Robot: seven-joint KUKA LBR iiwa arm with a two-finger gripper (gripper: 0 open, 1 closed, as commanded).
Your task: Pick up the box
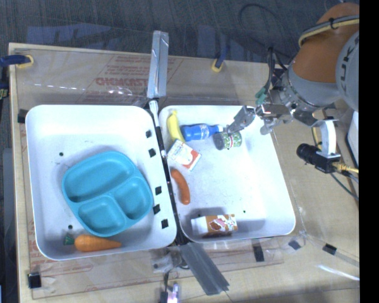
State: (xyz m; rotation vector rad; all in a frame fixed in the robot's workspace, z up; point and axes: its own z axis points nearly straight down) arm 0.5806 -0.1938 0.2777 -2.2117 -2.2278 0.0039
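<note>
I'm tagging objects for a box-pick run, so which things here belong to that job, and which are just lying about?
Belongs to the job:
- box, lying at the right bin's near edge
- end effector, over the right bin's far side

Just lying about:
- small white carton
- banana
- blue bottle
- can
- sausage
- blue divided plate
- carrot

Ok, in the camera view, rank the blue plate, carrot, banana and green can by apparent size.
1. Blue plate, clearly largest.
2. Carrot.
3. Banana, close to the carrot in length; that pair is unsure.
4. Green can, smallest, lying at the hand.
</note>
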